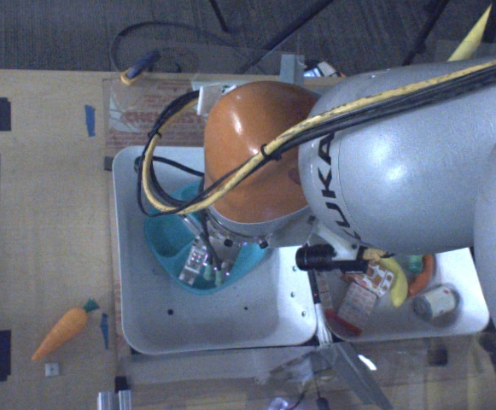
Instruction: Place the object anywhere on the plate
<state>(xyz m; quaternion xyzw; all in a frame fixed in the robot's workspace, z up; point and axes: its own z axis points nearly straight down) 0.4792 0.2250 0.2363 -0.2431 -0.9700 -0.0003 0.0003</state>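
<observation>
Jaws (pixel 203 263) sit right over the plate (pixel 166 237) in the left bin (pixel 145 323); you can't tell how wide they stand or whether they carry anything.

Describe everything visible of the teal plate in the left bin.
The teal plate looks like smooth plastic, a rounded dish with a raised rim. It lies in the left white bin, toward the bin's upper middle. The arm's orange band and wrist cover much of it, leaving its left and lower edge showing. The end effector sits over its lower part; whether they touch cannot be told. A yellow cable crosses above it.
</observation>
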